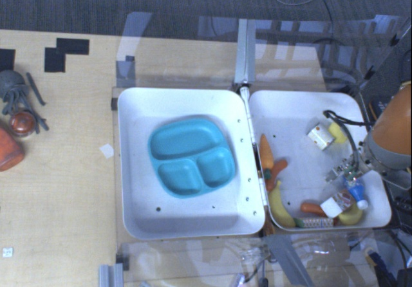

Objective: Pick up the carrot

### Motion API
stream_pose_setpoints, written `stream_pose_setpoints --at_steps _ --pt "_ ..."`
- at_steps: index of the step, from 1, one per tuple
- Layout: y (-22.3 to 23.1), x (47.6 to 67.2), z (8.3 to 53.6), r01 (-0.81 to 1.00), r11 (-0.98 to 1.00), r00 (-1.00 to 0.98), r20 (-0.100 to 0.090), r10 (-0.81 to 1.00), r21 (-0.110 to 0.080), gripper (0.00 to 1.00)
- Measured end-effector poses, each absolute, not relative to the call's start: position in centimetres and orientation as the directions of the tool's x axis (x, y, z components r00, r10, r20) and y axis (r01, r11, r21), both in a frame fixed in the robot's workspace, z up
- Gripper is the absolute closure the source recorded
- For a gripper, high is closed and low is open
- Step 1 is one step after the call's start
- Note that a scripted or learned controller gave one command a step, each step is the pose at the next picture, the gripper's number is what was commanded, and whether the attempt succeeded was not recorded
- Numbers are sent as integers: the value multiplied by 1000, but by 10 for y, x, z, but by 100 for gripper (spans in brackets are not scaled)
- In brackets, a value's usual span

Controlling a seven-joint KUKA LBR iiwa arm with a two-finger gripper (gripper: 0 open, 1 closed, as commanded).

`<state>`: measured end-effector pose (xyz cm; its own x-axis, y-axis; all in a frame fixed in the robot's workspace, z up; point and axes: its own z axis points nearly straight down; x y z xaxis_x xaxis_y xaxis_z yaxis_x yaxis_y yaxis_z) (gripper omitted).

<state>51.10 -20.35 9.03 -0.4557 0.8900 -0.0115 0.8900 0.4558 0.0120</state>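
carrot position governs the reach: the long orange tapered carrot (265,150) is laid against the left wall of the right shallow white bin (293,115), above a yellow banana (280,205). the grey two-finger gripper (347,170) is hung near the opposite wall, well apart from it; how far its jaws are parted cannot be told. a blue three-compartment plastic tray (191,156) is set in the left bin.
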Motion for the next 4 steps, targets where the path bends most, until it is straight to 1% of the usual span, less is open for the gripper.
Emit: stream_pose_setpoints --at_steps 1,2,3,4 --pt "-151 494 92 493 870 -870 -24 493 5 100" --pt "-150 497 104 493 870 -870 -33 493 9 100" --pt "-162 551 90 655 756 -756 -11 655 8 100" --pt "-101 513 92 34 999 -999 -25 34 -3 100"
